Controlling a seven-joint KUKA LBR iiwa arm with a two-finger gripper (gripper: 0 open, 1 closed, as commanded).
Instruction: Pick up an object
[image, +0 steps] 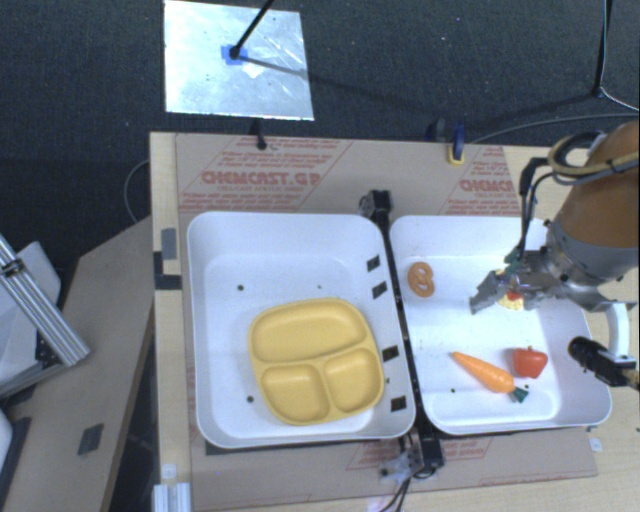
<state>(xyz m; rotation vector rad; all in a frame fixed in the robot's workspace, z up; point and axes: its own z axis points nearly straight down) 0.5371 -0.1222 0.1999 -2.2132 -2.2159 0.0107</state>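
Across the counter (300, 165): two white bins side by side. Left bin (290, 235): holds a yellow divided tray (315, 358). Right bin (470, 240): holds a small orange pretzel (421, 279) near the divider, a carrot (483, 372) lying slantwise, a red pepper (529, 362) just beside the carrot's right end. Near the far right wall, a small yellow and red object (514, 297), partly hidden under the tool (497, 290). Arm (600, 225) reaching in from the right, wrist low over the right bin. Tool's state: cannot tell. Nothing visibly pinched.
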